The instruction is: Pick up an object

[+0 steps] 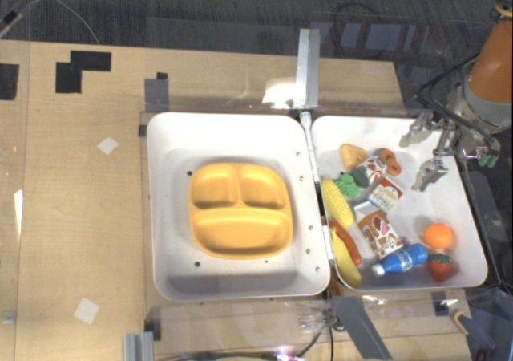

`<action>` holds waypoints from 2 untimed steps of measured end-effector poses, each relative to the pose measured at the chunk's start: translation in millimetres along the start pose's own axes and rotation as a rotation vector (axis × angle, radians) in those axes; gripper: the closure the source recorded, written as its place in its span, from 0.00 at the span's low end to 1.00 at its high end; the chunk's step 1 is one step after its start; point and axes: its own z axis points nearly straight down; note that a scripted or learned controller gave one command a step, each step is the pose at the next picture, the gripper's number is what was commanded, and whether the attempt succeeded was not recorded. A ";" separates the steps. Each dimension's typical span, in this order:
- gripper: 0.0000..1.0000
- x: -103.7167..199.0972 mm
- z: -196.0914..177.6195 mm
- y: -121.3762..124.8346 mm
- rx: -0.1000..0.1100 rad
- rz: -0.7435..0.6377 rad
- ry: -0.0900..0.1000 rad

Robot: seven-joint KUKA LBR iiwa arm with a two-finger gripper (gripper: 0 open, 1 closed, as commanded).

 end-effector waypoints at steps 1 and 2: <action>0.00 -5.8 46.9 60.4 -0.002 0.161 0.002; 0.00 -35.8 0.7 4.2 0.002 0.187 -0.006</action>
